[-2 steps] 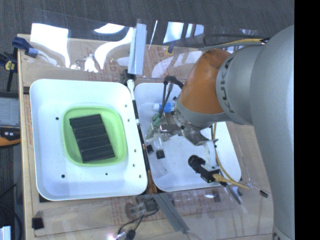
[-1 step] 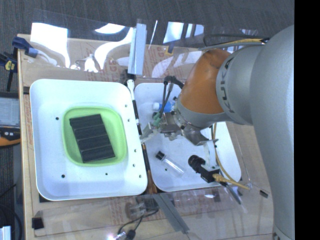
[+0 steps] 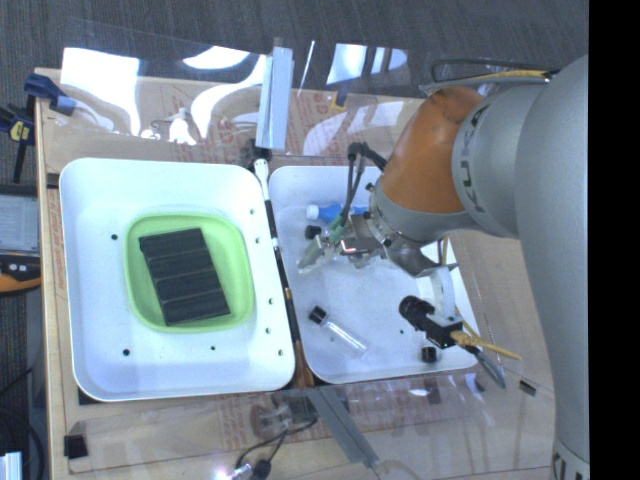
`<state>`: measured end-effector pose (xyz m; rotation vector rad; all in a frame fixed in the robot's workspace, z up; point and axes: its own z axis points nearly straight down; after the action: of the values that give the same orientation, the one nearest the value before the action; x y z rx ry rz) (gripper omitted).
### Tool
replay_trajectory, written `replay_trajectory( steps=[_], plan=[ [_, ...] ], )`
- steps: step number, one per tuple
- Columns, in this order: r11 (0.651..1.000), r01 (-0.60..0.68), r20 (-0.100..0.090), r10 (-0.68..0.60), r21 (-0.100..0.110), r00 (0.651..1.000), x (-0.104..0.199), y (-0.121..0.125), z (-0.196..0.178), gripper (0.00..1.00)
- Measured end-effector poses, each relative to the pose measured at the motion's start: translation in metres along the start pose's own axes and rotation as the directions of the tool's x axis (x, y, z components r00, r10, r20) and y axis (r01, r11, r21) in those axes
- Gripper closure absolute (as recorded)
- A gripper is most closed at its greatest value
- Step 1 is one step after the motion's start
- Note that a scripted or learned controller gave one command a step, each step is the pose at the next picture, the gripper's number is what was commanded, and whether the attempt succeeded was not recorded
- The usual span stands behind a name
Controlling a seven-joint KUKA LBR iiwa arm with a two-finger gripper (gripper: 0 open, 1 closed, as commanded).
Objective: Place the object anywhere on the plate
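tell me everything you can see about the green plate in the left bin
The green plate is a light lime green, squarish with rounded corners and a raised rim, and looks like smooth plastic. It lies flat on the floor of the left white bin, roughly in the middle, turned slightly against the bin's edges. A dark, ribbed rectangular block rests on it, covering most of its centre, with green rim left showing all round.

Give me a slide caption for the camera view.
Arm's hand over the right bin; dark block lies on the green plate in the left bin.
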<state>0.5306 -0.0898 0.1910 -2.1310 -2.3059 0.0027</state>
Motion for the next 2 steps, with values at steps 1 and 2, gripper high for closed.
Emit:
replay_trajectory(
  steps=[1, 2],
  plan=[
    [0.985, 0.171, 0.000, -0.171, 0.000, 0.985, -0.047, 0.011, -0.026, 0.00],
    [0.994, 0.109, -0.001, -0.109, -0.002, 0.994, -0.124, 0.026, -0.038, 0.00]
  ],
)
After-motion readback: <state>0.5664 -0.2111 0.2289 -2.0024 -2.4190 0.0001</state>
